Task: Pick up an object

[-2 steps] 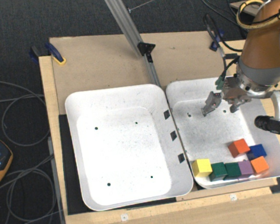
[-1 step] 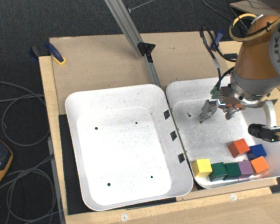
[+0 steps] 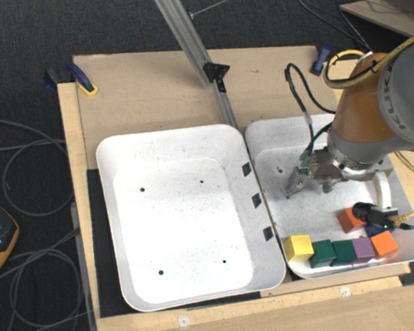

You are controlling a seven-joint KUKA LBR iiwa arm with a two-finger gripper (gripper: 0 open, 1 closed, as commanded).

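My gripper hangs over the middle of the right bin, its fingers spread open with nothing between them. Several blocks lie along that bin's front edge: a yellow block, a dark green block, a green block, a purple block and an orange block. A red-orange block sits just behind them, partly hidden by the wrist. The gripper stands behind and to the left of this block, apart from all the blocks.
The left bin lies beside the right one, with a row of black clips on the shared wall. A slanted metal bar rises behind the bins. Cables lie on the floor at the left.
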